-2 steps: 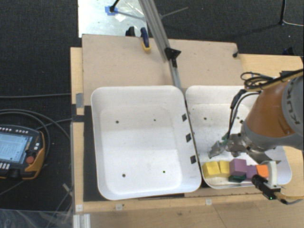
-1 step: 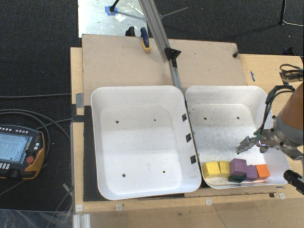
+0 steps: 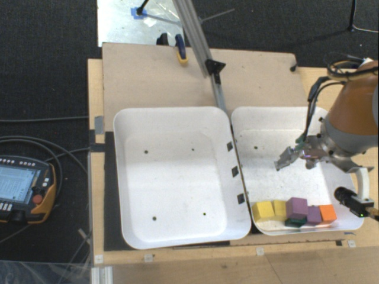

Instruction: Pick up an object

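Note:
Several small blocks lie in a row along the near edge of the right bin [image 3: 266, 129]: a yellow block [image 3: 263, 210], a second yellow one [image 3: 279, 207], a purple block [image 3: 296, 206], a smaller purple one [image 3: 314, 215], a dark green piece [image 3: 295, 222] and an orange block [image 3: 327, 213]. My gripper [image 3: 286, 158] hangs over the middle of the right bin, pointing left, well back from the row of blocks. I see nothing held in it. The orange-banded wrist [image 3: 354, 108] rises behind it at the right.
The left bin [image 3: 172, 114] sits beside the right one, with a thin divider between them. A slanted metal pole [image 3: 195, 28] crosses the back board. A teach pendant [image 3: 21, 188] lies off the bench at left.

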Controlling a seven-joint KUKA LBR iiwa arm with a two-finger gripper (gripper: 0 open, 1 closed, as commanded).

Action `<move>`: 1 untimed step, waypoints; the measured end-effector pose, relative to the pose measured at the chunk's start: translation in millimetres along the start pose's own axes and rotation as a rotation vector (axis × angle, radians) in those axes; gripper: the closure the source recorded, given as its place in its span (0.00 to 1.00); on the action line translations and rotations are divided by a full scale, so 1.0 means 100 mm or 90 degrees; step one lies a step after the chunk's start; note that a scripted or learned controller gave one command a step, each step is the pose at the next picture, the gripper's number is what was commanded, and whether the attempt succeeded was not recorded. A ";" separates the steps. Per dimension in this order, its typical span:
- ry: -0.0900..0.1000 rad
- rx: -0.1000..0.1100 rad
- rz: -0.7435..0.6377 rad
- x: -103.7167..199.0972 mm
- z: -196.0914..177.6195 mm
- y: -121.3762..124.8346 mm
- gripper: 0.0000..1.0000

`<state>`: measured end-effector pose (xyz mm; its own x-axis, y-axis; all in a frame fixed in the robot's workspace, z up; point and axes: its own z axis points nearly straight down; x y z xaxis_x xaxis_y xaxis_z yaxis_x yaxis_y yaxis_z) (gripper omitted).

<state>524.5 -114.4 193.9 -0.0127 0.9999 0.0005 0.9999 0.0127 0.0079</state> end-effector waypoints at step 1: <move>0.001 0.006 0.003 0.27 0.41 0.06 0.00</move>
